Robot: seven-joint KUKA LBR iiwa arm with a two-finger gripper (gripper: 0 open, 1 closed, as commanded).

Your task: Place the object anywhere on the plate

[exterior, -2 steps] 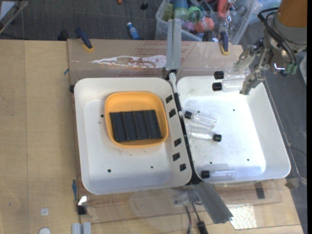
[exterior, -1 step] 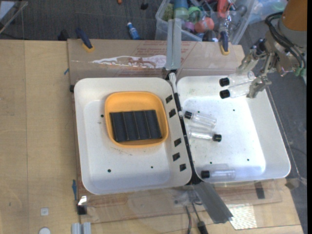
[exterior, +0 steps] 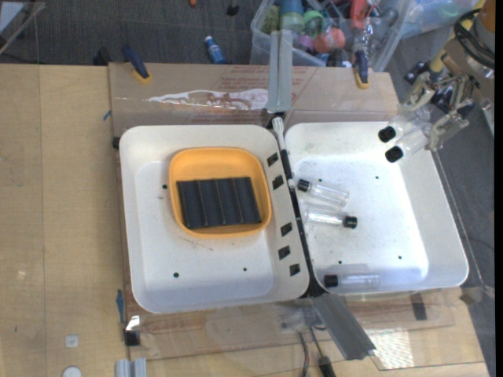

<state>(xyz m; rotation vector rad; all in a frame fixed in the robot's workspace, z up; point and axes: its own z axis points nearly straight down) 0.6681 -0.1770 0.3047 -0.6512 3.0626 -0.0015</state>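
Here we are with the gripper [exterior: 390,144] hanging over the far right corner of the right bin [exterior: 440,218], its two dark tips standing apart with nothing visible between them. It reads as open and empty-handed, though the parts behind those tips look clear and wash out against the white bin, so I'd hold that loosely. Over in the left bin [exterior: 135,210] sits the orange plate [exterior: 178,165], and a black ridged block [exterior: 218,203] already lies flat across its middle. The loose pieces lie in the right bin: one clear tube [exterior: 324,190] with a dark cap near the divider, a second tube [exterior: 330,219] just below it, and a third tube [exterior: 354,277] down by the near wall. My read is that one of those tubes is the object to move, and the pick has not happened yet. To do it well, go for the middle pair, which lie well apart from the walls. Come straight down, with the closing line set across the tube's length rather than along it, because round, slick plastic will roll or squirt out of a skewed pinch. Grip near mid-body, not at the cap. Lift clear of the divider before crossing, then set it down low on the plate's bare rim area or atop the block so it doesn't roll off.
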